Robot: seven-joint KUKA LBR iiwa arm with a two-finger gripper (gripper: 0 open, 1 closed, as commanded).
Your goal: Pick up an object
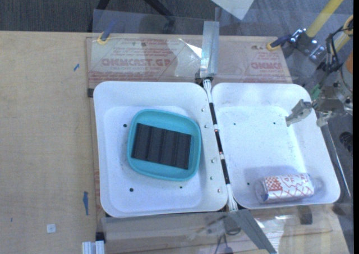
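Single fixed overhead camera, slanted down, both bins (112,101) framed.

The end effector (299,111) is blurred and the arm is cut off at the right edge.

Arm enters from the right edge of the camera view, in its upper half. Visible portion consists of wrist hardware with cabling and grey metal fittings; the main links are cut off by the frame edge. The gripper (300,111) projects leftward from this assembly as a light grey finger piece, angled down and to the left. Nothing is seen between the fingers. Finger separation cannot be determined at this resolution.
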